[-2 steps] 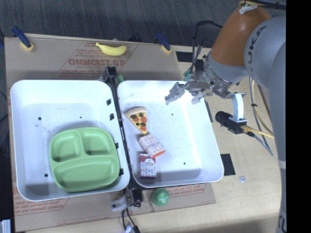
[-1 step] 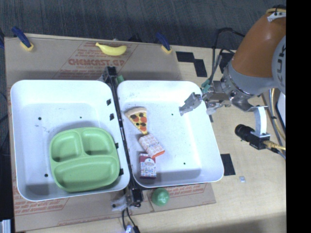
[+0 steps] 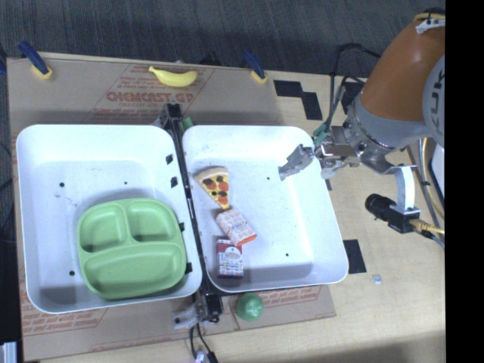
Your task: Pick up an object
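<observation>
Pincer [image 3: 295, 162] over right bin [image 3: 321, 225] edge, state cannot tell, nothing held. Pizza slice [image 3: 215, 185], two cartons [image 3: 235, 228] clustered by divider, within reach.

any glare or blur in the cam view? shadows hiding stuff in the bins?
Camera view: even light, no strong glare on the white bins; soft shadow under the green tray; pizza slice and small cartons sharp; gripper slightly soft, its state unreadable.

A toy pizza slice [image 3: 214, 186], a small box [image 3: 236, 228] and a carton [image 3: 229, 259] lie left in the lower-centre bin.
</observation>
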Robot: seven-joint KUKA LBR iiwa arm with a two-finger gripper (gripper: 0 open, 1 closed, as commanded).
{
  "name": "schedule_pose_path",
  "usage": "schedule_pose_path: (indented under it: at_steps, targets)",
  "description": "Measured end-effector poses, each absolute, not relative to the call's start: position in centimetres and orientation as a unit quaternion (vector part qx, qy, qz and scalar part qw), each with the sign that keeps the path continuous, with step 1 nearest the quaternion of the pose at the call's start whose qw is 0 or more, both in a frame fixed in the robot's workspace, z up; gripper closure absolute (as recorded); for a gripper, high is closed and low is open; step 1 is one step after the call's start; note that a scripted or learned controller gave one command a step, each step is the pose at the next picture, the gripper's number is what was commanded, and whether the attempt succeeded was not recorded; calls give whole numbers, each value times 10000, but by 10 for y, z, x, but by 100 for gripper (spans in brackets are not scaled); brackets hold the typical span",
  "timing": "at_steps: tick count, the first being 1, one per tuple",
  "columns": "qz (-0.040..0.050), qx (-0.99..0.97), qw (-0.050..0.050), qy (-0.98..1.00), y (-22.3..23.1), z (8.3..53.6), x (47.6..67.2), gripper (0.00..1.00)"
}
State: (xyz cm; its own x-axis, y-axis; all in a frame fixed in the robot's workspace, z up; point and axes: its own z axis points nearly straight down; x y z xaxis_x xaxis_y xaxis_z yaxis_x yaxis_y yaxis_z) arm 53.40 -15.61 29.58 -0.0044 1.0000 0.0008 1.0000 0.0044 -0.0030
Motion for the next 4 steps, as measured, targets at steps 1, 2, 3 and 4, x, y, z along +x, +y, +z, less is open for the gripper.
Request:
schedule_pose_path:
  at_steps: [1, 2, 3, 4]
  targets:
    - [8, -7055, 14, -7087, -156, 296, 534, 0]
    - [8, -7055, 14, -7087, -156, 296, 534, 0]
    - [8, -7047, 11, -7095, -169, 92, 517, 0]
    - [-1, -7053, 5, -7089, -170, 94, 604, 0]
